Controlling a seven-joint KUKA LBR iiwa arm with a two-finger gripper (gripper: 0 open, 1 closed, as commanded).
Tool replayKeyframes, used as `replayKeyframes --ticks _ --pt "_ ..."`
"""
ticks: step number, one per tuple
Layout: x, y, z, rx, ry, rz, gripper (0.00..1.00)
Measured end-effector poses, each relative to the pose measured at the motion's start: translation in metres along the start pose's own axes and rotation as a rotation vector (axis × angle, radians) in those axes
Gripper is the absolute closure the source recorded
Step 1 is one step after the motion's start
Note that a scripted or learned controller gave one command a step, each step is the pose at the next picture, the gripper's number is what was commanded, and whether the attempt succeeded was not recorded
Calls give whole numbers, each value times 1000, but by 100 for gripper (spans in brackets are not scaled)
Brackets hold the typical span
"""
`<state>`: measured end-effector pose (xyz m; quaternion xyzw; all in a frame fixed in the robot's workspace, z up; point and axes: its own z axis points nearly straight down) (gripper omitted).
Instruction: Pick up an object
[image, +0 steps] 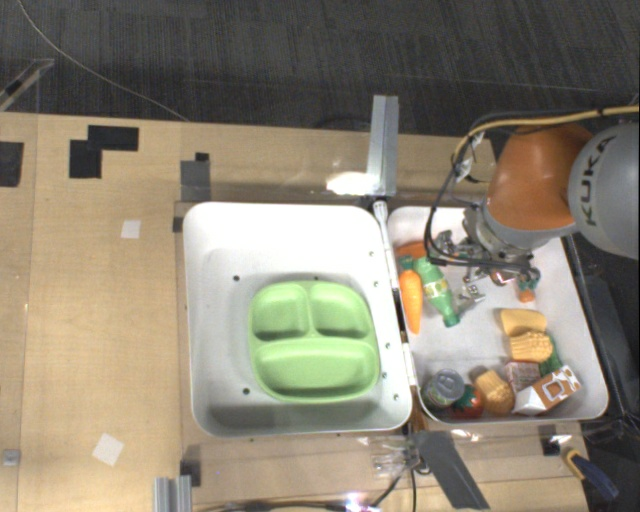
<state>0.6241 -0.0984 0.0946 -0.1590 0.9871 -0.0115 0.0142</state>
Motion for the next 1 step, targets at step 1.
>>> replayKeyframes --ticks 1 --pt "63 5 2 -20 7 -148 0"
